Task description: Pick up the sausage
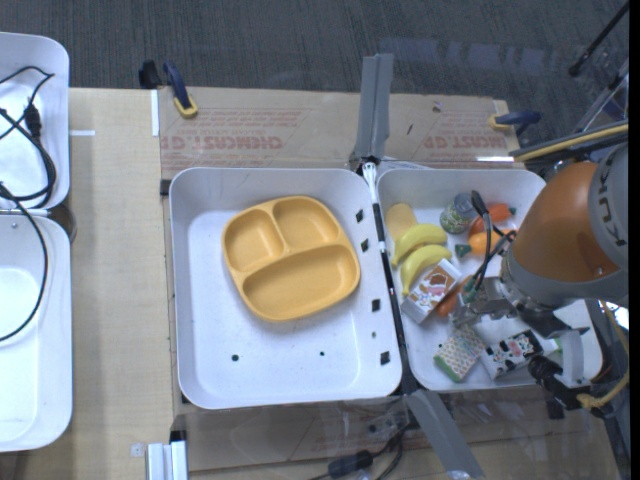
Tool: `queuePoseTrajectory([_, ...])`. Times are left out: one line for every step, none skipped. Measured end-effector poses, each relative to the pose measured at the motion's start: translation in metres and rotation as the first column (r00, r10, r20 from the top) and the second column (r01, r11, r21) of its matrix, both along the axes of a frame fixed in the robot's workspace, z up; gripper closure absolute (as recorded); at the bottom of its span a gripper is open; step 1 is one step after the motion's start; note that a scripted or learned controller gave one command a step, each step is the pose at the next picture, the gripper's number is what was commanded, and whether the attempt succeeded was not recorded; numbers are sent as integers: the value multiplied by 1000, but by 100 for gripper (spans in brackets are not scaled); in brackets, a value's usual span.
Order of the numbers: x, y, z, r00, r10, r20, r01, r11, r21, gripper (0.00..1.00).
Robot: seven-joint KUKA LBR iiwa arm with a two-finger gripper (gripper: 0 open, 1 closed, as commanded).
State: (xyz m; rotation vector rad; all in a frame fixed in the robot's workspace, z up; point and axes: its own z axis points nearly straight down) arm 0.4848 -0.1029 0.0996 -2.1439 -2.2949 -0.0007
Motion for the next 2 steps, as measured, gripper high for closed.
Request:
queuePoseTrajectory([-1, 0, 0, 1000, 0, -2, 0, 1000, 0, 0])
queuePoseTrajectory([37, -65, -3, 997, 71, -1, -71, 997, 4, 0])
